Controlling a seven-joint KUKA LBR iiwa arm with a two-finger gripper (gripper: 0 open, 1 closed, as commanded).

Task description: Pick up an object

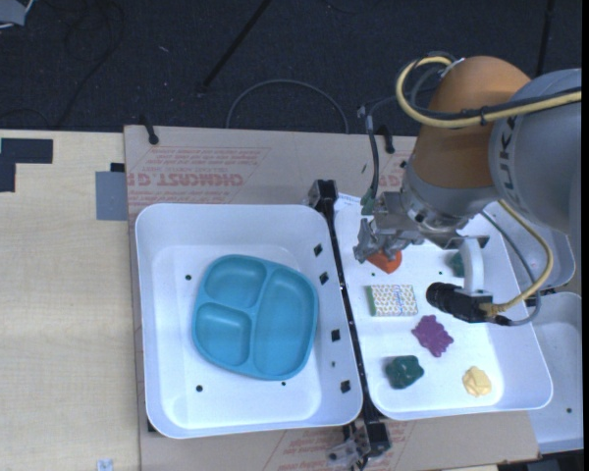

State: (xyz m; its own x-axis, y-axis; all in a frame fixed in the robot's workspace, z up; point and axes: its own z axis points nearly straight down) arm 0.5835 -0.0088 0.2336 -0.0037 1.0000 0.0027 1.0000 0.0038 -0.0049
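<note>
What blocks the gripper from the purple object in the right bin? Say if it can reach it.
Probably yes. The purple object lies uncovered in the right bin, apart from the patterned block and the green object. The gripper is over that same bin, so nothing seems to block it.

The claw (377, 246) sits low over an orange object (387, 260) in the right bin (515, 340).

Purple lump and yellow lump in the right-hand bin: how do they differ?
The purple lump is dark with a knobbly outline; the yellow lump is pale and smoother. The purple one looks slightly bigger than the yellow one. The purple sits mid-bin, the yellow nearer the bin's lower right corner in the view. Both lie loose on the floor of the right bin.
</note>
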